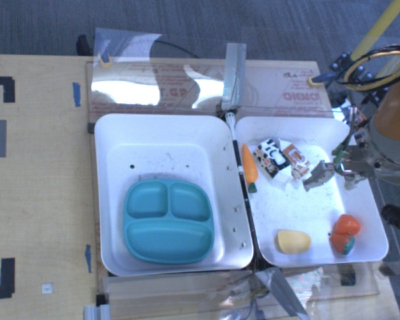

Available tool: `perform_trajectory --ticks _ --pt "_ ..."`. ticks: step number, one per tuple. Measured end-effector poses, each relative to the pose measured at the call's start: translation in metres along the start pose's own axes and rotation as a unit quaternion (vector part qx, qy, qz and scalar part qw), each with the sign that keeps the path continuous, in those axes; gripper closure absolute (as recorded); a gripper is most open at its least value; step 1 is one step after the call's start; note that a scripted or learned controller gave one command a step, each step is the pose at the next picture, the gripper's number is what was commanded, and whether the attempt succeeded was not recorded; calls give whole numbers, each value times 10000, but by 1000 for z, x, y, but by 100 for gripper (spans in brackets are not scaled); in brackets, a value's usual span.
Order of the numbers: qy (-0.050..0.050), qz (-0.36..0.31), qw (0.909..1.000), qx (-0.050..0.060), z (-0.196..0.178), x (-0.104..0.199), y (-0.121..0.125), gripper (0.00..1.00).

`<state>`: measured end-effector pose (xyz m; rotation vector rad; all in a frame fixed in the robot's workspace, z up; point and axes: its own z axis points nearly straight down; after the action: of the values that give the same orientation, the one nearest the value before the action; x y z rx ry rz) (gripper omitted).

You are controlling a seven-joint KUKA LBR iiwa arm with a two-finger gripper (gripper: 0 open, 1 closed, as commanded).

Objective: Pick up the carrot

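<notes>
The small orange carrot (250, 165) with a green stub at its lower end lies upright along the nine o'clock wall of the right-hand shallow white plastic bin (370, 209), touching or just beside the divider, so there is hardly any room on that side and open floor only toward three o'clock. The grey two-finger gripper (315, 176) hangs over the bin's middle-right, well apart from the carrot; whether its fingers are spread or clenched I cannot tell, and nothing shows between them.

Near the bin's twelve o'clock lie a black-and-white printed packet (271, 157) and a smaller brown-and-white packet (296, 160) (their print is too small to read). At six o'clock rests one pale yellow rounded piece (293, 241); at five o'clock, one red-orange tomato-like toy with a green top (345, 233).

The left white bin (113, 139) holds one teal three-compartment plate (168, 221), with bare floor toward twelve o'clock.

The arm is cut off at the right edge.
</notes>
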<state>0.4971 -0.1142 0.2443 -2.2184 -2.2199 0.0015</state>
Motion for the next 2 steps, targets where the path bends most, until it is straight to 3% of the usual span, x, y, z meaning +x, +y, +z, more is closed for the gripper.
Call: perform_trajectory --ticks 1,2 --pt "-22 -120 9999 -47 157 -57 3 0" --pt "-20 -959 9954 -30 148 -83 -4 0"
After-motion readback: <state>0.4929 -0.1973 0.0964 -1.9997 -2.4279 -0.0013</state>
